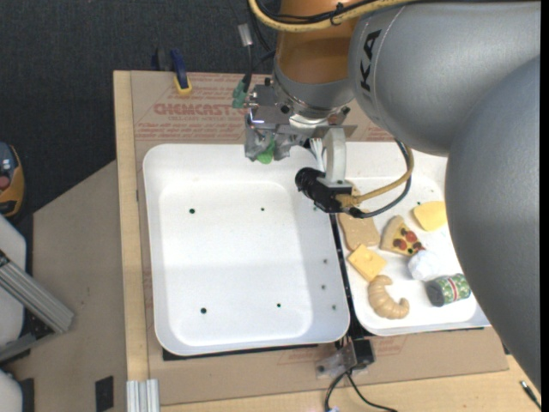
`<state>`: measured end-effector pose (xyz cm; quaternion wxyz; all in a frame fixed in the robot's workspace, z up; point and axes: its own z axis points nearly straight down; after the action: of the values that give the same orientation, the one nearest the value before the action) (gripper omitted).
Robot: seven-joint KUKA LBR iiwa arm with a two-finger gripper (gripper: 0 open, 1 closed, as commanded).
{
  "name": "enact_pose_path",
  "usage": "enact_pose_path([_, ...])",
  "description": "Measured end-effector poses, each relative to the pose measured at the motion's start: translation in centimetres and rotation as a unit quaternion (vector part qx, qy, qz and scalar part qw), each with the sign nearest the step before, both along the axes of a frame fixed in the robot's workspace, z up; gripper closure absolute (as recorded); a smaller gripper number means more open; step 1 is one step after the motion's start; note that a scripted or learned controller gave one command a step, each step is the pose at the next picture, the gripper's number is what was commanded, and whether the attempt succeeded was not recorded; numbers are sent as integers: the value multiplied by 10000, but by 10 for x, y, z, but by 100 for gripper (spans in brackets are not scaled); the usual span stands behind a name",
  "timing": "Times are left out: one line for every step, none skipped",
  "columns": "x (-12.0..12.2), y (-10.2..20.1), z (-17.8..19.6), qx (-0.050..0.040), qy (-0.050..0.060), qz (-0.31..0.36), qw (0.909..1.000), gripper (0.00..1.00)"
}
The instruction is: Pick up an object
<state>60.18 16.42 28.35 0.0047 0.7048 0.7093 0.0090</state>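
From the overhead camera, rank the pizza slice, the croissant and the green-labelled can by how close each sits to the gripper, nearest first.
The gripper sits over the left bin's far edge.
1. Pizza slice, in the middle of the right bin.
2. Croissant, at the right bin's near edge, toward the divider.
3. Green-labelled can, lying near the right bin's near right corner.

left bin [171, 230] floor open, right bin [467, 323] crowded, arm [480, 101] overhanging
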Motion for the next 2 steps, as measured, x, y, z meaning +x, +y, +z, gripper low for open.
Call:
enact_pose_path([-5,64,-66,-29,134,0,9999,100])
enact_pose_path([-67,20,-189,-53,181,-49,9998,100])
